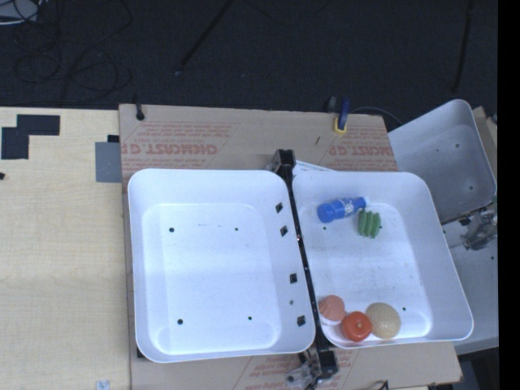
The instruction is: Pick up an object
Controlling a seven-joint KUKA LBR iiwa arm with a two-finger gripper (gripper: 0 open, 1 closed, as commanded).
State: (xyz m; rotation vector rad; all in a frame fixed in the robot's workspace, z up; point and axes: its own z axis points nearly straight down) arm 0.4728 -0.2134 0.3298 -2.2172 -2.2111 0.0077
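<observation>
Approach step; nothing picked yet. State of my jaws: cannot tell. Next move calls for descending squarely over the blue plastic bottle (pixel 341 209), avoiding the green ribbed piece (pixel 370 223).

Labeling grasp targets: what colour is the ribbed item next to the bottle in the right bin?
Green. The ribbed item shows clearly in the camera view.

Both bins, the left bin (pixel 154 218) and the right bin (pixel 431 218), are plain white. The bottle (pixel 340 209) is blue, the ridged piece (pixel 370 223) green. The three round things are a pale pink one (pixel 331 307), a red-orange one (pixel 356 326) and a tan one (pixel 383 319).
</observation>
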